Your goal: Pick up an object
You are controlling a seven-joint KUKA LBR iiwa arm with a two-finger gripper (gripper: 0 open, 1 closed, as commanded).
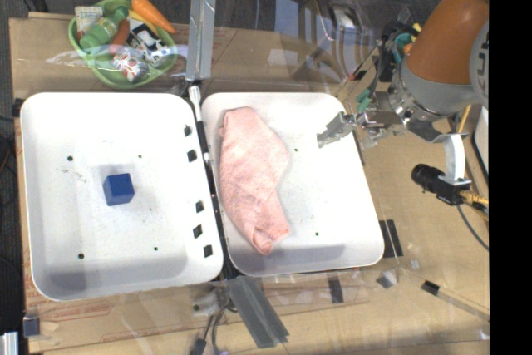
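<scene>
bench (416, 278) | left bin (50, 262): blue cube (119, 188) | right bin (332, 204): pink cloth (252, 176) | hand (334, 131): grip unclear

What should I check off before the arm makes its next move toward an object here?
1. Target present: pink cloth lies in the right bin: ok.
2. Alternative target: blue cube sits alone in the left bin: ok.
3. Tool carries nothing: ok.
4. Tool over a target: it hangs near the right bin's upper right rim, beside the cloth: not ok.
5. Finger opening: cannot tell.
6. Green bowl of toys is outside both bins: ok.
</scene>
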